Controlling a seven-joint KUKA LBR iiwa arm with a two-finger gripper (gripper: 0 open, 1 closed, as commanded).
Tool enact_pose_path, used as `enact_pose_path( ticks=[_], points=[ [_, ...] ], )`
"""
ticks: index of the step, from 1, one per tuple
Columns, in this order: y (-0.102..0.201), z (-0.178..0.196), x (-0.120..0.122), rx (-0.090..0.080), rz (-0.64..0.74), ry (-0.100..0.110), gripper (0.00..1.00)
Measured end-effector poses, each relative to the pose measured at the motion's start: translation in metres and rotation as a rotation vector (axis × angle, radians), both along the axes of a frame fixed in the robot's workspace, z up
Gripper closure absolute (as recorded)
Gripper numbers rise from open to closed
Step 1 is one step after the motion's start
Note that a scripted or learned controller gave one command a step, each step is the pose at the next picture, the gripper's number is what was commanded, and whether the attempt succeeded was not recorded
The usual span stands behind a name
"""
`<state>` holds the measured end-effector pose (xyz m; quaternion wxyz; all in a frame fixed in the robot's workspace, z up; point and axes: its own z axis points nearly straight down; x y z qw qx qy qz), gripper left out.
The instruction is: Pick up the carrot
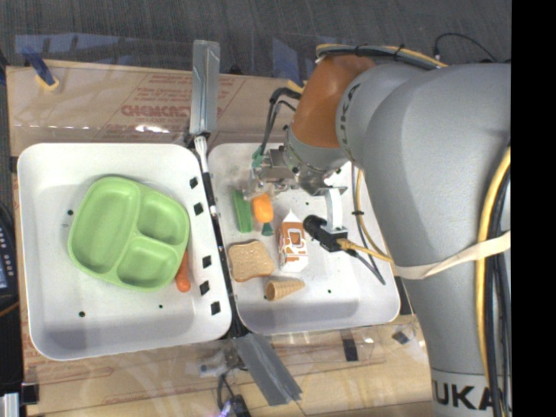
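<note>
The gripper (261, 183) hangs over the right bin (373, 298), just above an orange piece (262, 208) and a green stick (241, 209); whether its fingers are spread or pressed together I cannot tell, as the wrist seems to cover them. The grey arm (417, 146) reaches in from the right, bent steeply downward. The carrot (182, 272) lies in the left bin (52, 320), half tucked under the green plate (129, 231).

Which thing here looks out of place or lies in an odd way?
The carrot stands out. It lies in the left bin, tucked against the right edge of the green divided plate, while the end effector is over the right bin, among the other food items.
</note>
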<state>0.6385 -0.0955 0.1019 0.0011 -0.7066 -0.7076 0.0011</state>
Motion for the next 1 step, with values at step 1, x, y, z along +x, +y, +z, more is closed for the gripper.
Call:
enact_pose_path(
  ticks=[1],
  points=[
    [0.0705,0.0921,0.0118,0.0,0.1,-0.004,1.0]
  ],
)
